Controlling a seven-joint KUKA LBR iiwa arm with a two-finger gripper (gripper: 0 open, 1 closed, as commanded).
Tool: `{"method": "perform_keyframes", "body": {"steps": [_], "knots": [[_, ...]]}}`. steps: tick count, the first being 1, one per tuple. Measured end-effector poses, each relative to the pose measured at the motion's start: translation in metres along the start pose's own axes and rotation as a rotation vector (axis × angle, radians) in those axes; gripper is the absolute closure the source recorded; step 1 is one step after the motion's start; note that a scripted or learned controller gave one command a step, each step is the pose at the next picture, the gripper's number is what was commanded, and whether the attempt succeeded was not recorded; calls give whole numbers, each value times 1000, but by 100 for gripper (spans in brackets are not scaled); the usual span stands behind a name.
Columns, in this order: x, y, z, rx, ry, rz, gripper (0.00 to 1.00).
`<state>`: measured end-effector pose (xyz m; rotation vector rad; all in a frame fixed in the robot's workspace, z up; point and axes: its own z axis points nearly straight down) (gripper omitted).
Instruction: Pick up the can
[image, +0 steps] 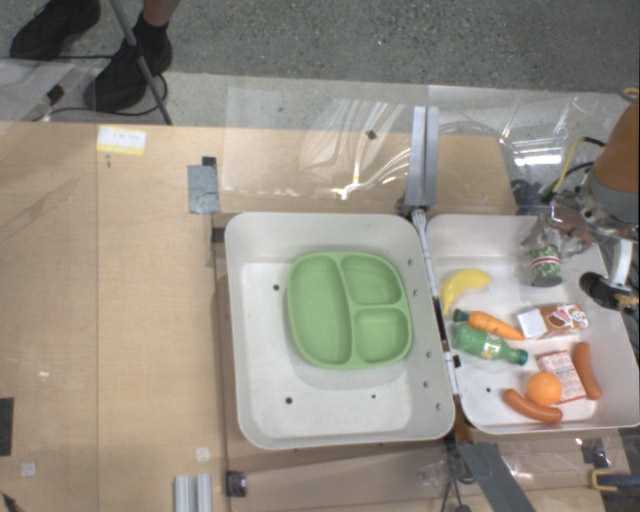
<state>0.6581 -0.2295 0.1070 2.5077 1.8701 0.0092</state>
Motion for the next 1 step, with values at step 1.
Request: {"method": "perform_keyframes", "body": {"steps": [1], "knots": [[87,-15,-106,5,5,128,100]]}}
